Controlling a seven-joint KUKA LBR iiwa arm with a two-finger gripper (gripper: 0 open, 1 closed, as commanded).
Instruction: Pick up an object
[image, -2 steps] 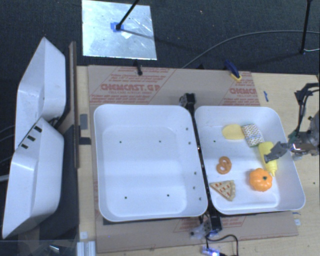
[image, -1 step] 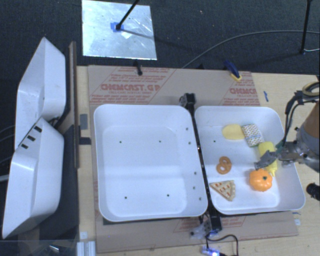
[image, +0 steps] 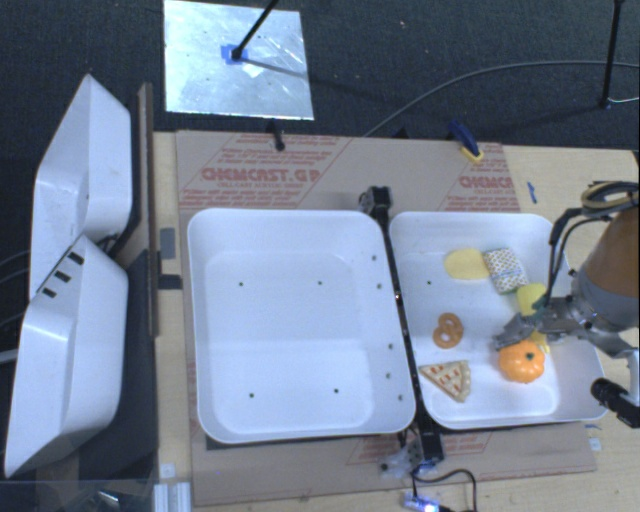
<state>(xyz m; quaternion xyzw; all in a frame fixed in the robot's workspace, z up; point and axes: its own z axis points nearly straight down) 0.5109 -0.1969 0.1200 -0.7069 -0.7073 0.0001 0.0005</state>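
The right bin (image: 420, 245) holds several small items. A pale yellow disc (image: 464, 264) lies at its back, beside a patterned white packet (image: 505, 269). A yellow-green piece (image: 531, 297) sits by the arm. An orange ring (image: 448, 330) and a pizza-slice toy (image: 447, 378) lie near the bin's left side. An orange fruit (image: 521, 362) rests near the front right. My gripper (image: 522, 333) reaches in from the right and hovers just above and against the orange fruit.
The left bin (image: 215, 330) stands beside the right one on a cardboard sheet (image: 260, 170). A metal plate (image: 237, 60) lies behind. White housings (image: 70, 280) stand at the far left. Cables (image: 570, 220) loop over the arm at right.
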